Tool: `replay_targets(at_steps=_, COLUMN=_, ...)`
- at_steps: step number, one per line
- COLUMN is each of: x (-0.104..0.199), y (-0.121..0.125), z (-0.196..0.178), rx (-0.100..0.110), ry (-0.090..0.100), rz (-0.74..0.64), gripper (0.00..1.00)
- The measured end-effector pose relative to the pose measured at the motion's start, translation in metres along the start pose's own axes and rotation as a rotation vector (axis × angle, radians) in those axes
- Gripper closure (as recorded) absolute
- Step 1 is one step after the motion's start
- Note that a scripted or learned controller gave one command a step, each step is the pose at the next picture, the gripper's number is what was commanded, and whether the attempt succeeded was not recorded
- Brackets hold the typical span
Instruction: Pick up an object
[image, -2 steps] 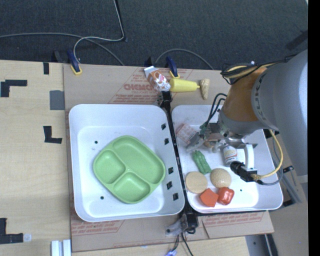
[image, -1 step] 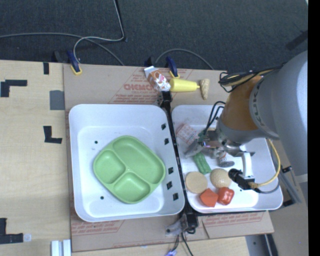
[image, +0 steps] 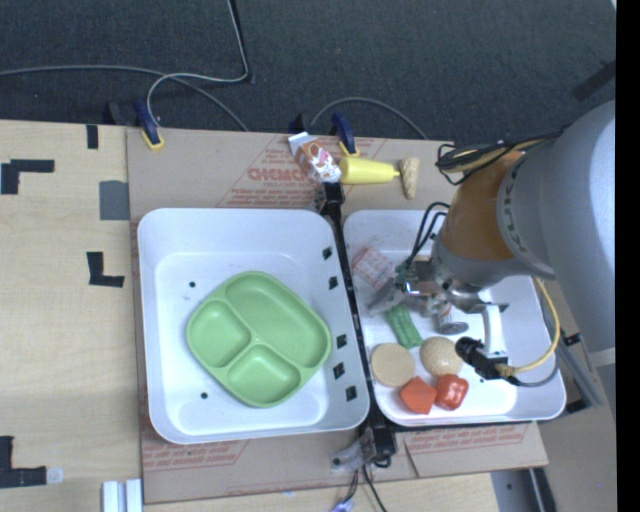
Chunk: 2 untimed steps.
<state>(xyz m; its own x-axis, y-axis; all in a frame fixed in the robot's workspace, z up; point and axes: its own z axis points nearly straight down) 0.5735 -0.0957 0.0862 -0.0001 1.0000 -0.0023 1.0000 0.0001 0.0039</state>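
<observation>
My gripper (image: 412, 292) hangs low over the middle of the right bin (image: 535, 400), under the grey arm with its orange band. Just below it lies a small green stick-shaped object (image: 403, 326). Nearer the front of that bin sit a tan round piece (image: 393, 364), a second pale round piece (image: 440, 354) and two red pieces (image: 418, 398) (image: 452, 391). A clear printed packet (image: 371, 265) lies to the gripper's upper left. Nothing visibly sits in the gripper.
The left bin (image: 160, 250) holds a green divided plate (image: 258, 338). Behind the bins, on the cardboard, lie a yellow toy (image: 366, 172) and a small carton (image: 315, 158). The arm's body covers the right bin's back right part.
</observation>
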Motion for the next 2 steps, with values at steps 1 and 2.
replay_targets(at_steps=1, x=-0.0016, y=-0.0009, z=-0.0002, rx=-0.001, ry=0.002, rz=-0.002, gripper=0.00)
replay_targets(at_steps=2, x=-0.0028, y=-0.0008, z=-0.0099, rx=-0.002, ry=0.000, rz=-0.001, gripper=1.00)
